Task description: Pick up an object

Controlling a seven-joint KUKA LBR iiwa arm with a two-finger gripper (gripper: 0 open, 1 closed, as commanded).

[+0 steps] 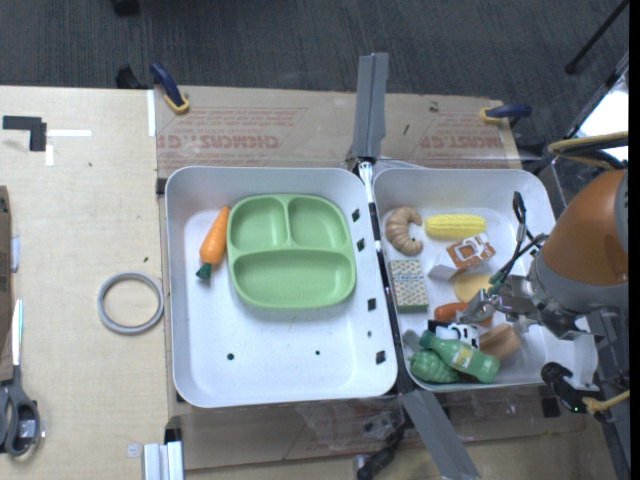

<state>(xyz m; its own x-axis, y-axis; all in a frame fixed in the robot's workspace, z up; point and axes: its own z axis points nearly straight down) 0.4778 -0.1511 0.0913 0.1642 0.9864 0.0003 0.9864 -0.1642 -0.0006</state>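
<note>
1. On the pale wooden surface [70, 228], well left of the bins, lie a grey ring [130, 302] and a pair of scissors [18, 408]; both are outside the work area.
2. The left white plastic bin [190, 353] holds a green three-compartment plate [291, 251], with an orange toy carrot [212, 240] just beside the plate's left edge.
3. The right white plastic bin [535, 183] holds the candidates for picking: a tan toy croissant [404, 229], a yellow toy corn cob [455, 226], an orange-and-white carton [470, 253], a pale checked block [408, 284] and a green toy bottle [455, 358] near the front wall.
4. The two-finger gripper [492, 303] is low over the right side of this bin, among a cluster of small toys by a brown bun-shaped piece [500, 340].
5. Its metal parts blur into the clutter, so I cannot tell how it is set or whether anything sits in it.
6. My judgement: the reach is made, but nothing looks lifted; the grasp and lift remain.
</note>
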